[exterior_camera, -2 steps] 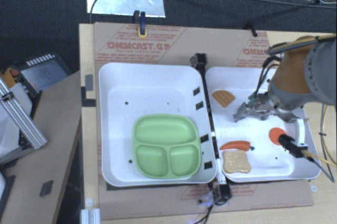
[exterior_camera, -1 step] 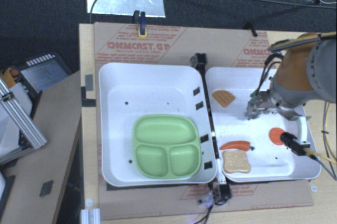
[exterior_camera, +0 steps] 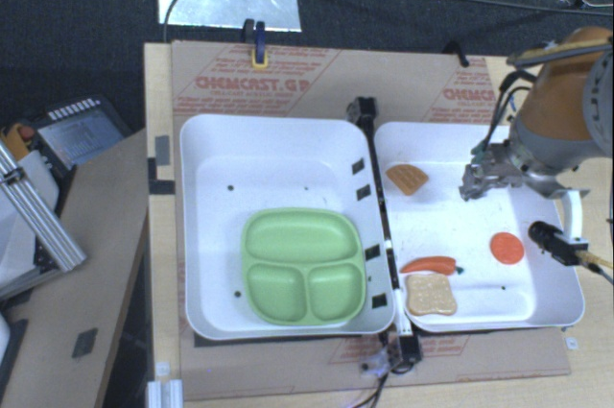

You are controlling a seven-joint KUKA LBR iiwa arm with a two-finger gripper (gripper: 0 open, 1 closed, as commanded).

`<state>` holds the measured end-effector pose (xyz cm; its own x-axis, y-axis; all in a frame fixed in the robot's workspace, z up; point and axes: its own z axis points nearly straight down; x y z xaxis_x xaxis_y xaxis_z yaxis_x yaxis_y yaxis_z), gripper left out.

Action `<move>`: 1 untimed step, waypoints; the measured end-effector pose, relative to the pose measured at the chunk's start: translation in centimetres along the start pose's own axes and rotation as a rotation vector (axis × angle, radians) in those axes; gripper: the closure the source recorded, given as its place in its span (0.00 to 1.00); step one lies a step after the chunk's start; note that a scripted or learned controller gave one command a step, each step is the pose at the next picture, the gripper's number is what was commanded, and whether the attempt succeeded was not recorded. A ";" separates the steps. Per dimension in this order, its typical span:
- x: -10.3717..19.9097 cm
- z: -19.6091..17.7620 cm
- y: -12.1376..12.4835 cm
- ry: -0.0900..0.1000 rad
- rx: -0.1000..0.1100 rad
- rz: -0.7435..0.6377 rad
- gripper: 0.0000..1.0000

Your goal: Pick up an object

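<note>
A: Four loose items, right bin (exterior_camera: 552,305). One brown, bread-like piece (exterior_camera: 407,178), far-left part of the floor. One orange disc (exterior_camera: 507,248), towards the right wall. One red, chilli-shaped piece (exterior_camera: 429,265), near edge, lying lengthwise. One toast slice (exterior_camera: 431,296), just beside the red piece, in the near-left corner. All apart from each other except those last two, which sit close.

B: And the left bin (exterior_camera: 206,204)?

A: One green divided tray (exterior_camera: 304,264), three compartments, upright, nearer the front wall. It looks like a place to put things into, so I judge it no candidate for picking.

B: Gripper (exterior_camera: 477,182)?

A: One, on the grey arm (exterior_camera: 561,123) reaching in from the right, over the far half of the right bin, between the brown piece and the right wall. Nothing is visible between its fingers. Whether they are spread or pressed together I cannot tell; they are too small and dark against the bin.

B: Nearest candidate?

A: The brown piece, just to the gripper's left. It lies alone with bare floor around it, which should leave room for fingers on either side. The paired red piece and toast seem the riskier choice, since a grab at one could nudge the other.

B: Status?

A: Pick not yet made, by my reading.
</note>
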<state>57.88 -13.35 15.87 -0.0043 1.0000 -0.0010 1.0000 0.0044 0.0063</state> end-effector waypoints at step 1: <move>0.0 -5.4 0.2 0.000 0.001 -0.001 1.00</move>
<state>58.03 -13.37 21.24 -0.0050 1.0000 -0.0012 1.0000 0.0050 0.0057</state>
